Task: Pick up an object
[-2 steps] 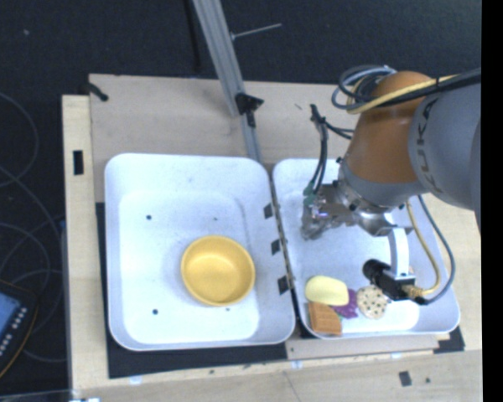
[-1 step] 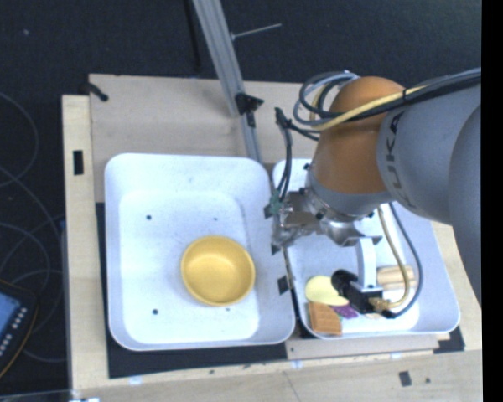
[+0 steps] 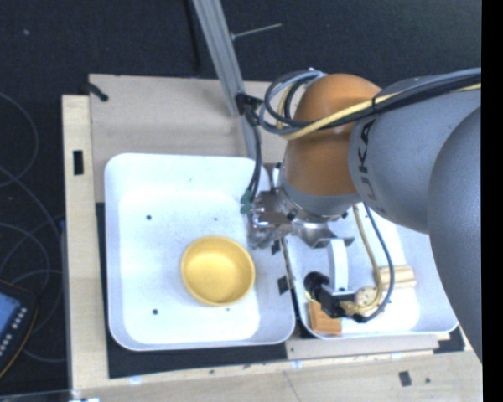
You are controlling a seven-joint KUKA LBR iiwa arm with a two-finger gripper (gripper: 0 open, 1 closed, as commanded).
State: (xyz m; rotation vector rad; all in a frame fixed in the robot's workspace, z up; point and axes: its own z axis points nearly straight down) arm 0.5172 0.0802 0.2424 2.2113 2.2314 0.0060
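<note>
From my station, the grey arm (image 3: 419, 166) takes up the most room. It comes in from the right, and its orange band (image 3: 327, 132) hangs over the inner edges of the two bins. Under it lies the pale wooden bench (image 3: 151, 115), which bears both trays side by side. The left bin (image 3: 134, 191) is in plain sight. The right bin (image 3: 423, 312) is largely covered by the arm, so I see only its near corner and a strip of its floor.

The yellow bowl (image 3: 217, 270) is the biggest loose item. It sits upright, mouth up, in the near right part of the left bin, well apart from that bin's left wall.

The gripper (image 3: 271, 223) hangs over the divide between the bins, just beyond the bowl and up to its right, not touching it. I cannot tell from this angle whether it is released or clenched, and I see nothing held in it.

A small brown block (image 3: 324, 319) lies at the near left corner of the right bin, against the rim. Two tiny dark specks (image 3: 148, 218) dot the left bin's floor.
</note>
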